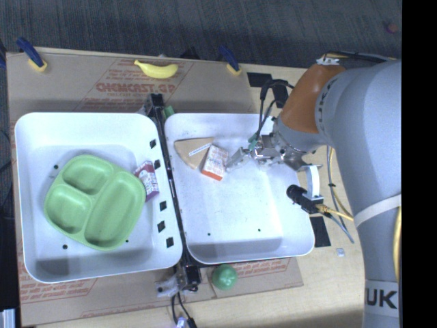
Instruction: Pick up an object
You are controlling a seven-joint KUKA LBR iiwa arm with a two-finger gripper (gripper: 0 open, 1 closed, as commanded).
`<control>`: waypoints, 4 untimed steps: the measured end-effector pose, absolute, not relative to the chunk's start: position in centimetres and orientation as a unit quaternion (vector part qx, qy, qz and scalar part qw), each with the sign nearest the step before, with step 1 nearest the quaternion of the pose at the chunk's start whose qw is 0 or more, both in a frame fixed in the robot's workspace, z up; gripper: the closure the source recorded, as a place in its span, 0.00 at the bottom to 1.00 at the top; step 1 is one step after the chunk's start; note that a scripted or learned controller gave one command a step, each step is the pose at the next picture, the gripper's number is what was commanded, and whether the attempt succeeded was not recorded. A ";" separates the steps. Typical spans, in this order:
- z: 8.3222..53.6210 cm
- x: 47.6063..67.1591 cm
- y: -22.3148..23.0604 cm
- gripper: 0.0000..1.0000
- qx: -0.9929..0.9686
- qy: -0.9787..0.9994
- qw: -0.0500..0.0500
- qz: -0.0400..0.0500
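Note:
In the right bin [232, 241] lie a tan wedge-shaped piece [192, 147] and a small orange-and-white packet [214, 162], side by side near the bin's upper left. My gripper [239, 157] reaches in from the right, low in the bin, with its tips just right of the packet. Nothing is seen between its fingers. The left bin [41, 251] holds a green sectioned plate [93, 201] and a small dark red packet [147, 179] at the plate's right rim.
A yellow banana [156, 67] lies on the cardboard behind the bins. A green ball [223, 277] sits in front of the right bin. Blue clamps [31, 53] hold the cardboard at the back. The arm's grey body and cables crowd the right bin's right side.

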State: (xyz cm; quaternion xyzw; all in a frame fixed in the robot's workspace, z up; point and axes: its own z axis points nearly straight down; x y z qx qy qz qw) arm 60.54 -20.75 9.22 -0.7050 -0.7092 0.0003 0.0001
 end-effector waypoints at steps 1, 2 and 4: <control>9.3 52.1 -20.1 0.00 -0.705 -0.709 0.002 0.001; 10.4 59.5 -18.1 0.00 -0.705 -0.709 0.000 0.000; 9.2 57.7 -18.5 0.00 -0.706 -0.709 0.001 0.000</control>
